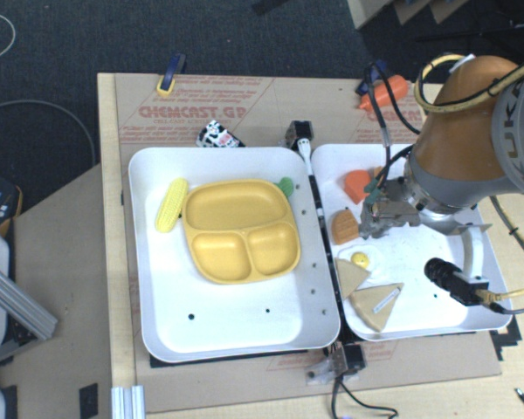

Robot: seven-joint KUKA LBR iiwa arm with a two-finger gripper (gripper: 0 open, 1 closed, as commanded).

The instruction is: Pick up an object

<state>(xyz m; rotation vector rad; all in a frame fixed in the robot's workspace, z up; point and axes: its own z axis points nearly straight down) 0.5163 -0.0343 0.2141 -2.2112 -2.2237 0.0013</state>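
The 2 bins (148, 234) look like smooth, glossy white plastic. The yellow divided tray (241, 230) is matt plastic, and the corn cob (170, 204) has a bumpy plastic skin. The bench (244, 103) top is printed brown cardboard, dull and flat.

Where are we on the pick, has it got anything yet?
Done: the pincer is down inside the right bin, beside the brown bread-like piece. In hand: nothing visibly lifted. The brown piece, orange piece and sandwich wedge all lie on the bin floor. Left: grasp one and raise it.
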